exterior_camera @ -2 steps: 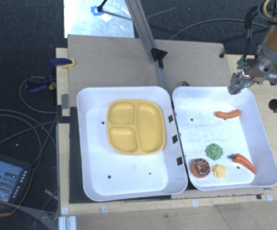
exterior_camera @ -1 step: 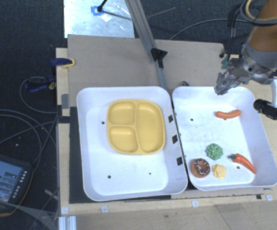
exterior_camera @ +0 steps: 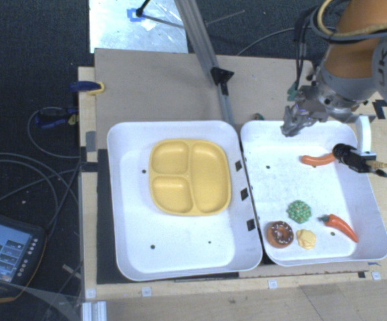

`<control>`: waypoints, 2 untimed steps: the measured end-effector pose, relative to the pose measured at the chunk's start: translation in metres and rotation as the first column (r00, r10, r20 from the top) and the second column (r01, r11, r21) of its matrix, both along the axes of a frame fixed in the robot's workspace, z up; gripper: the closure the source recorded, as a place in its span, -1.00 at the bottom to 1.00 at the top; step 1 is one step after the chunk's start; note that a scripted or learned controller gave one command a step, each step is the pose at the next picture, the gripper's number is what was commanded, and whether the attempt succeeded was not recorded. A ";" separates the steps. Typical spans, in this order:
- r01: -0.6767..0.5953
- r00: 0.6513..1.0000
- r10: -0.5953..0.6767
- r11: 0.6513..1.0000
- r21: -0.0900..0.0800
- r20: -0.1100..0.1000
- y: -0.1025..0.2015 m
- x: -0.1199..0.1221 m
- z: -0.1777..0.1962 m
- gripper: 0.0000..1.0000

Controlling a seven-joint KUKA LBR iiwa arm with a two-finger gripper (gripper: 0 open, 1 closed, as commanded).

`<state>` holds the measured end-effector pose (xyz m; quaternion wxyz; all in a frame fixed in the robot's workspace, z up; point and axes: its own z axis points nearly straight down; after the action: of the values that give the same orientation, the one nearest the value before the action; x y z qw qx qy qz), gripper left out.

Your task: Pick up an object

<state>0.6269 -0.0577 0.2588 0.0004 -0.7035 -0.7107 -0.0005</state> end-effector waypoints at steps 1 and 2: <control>-0.002 1.000 0.002 1.000 0.001 0.000 0.057 -0.011 0.004 1.00; -0.001 1.000 0.001 1.000 0.001 0.001 0.108 -0.013 0.004 1.00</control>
<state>0.6141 0.0499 0.2626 0.0006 -0.7030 -0.7112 -0.0013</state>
